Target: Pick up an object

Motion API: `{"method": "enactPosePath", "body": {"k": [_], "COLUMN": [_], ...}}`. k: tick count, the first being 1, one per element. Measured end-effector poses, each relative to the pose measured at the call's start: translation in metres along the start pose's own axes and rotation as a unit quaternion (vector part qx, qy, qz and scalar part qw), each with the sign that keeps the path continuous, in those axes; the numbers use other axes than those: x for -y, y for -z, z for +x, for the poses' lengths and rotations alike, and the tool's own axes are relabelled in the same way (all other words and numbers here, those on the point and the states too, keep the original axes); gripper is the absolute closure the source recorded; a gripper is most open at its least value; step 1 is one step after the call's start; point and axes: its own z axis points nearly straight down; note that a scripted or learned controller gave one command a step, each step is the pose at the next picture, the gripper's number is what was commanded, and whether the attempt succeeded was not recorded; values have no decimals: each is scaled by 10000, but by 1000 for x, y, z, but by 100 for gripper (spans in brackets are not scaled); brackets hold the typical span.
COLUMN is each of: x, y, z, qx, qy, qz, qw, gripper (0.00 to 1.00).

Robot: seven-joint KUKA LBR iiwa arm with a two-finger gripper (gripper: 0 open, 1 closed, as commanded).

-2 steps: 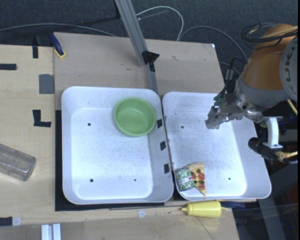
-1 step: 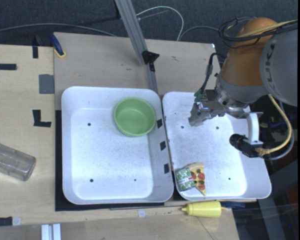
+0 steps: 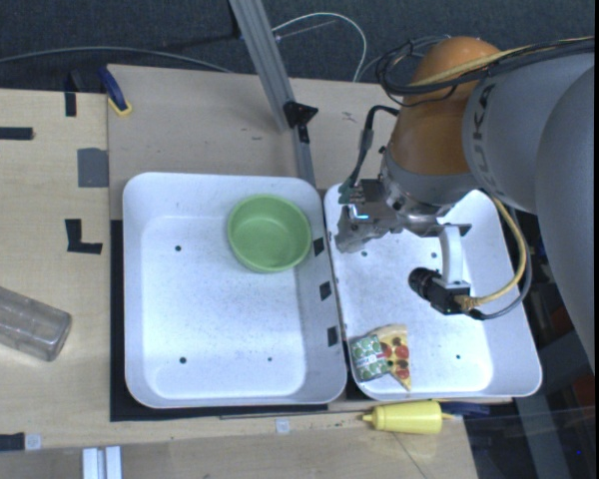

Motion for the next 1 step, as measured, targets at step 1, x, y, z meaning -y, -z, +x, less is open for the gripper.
{"method": "enactPosePath", "body": {"k": [1], "x": [-11], "y": [5], "z": [61], "qx": [-5], "qy": [7], "qz": [-12], "qw": [10000], "gripper": [100]}}
